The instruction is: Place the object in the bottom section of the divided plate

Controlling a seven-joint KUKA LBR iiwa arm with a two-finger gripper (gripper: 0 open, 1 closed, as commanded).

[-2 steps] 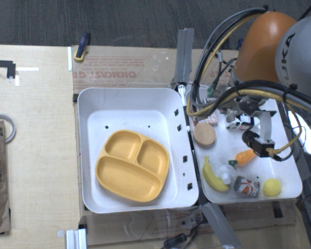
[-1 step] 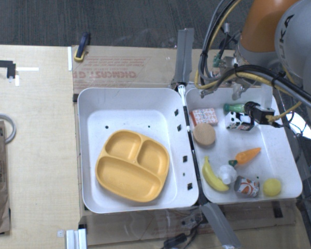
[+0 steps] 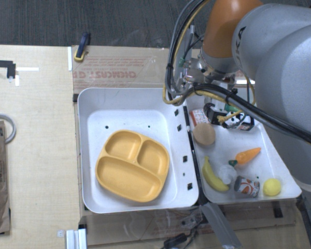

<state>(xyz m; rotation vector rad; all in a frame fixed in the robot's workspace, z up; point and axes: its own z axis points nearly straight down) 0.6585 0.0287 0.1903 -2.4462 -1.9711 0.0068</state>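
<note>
One hand (image 3: 210,108) above right bin (image 3: 285,162), plate (image 3: 132,165) left

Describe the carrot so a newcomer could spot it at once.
Look in the right white bin, the one holding loose items rather than the yellow divided plate. Near its middle lies the carrot, between the banana and the yellow ball. It alone is orange and tapered, with a green stub.

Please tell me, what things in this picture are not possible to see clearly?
- Gripper: in the camera view the arm's wrist and cables cover it, so its fingers and any grasp stay unknown.
- Items at the top of the right bin, near the cow-patterned toy: partly under the black cables.
- Small can: label too small to read.
- Divided plate: fully visible, nothing in its sections.
</note>
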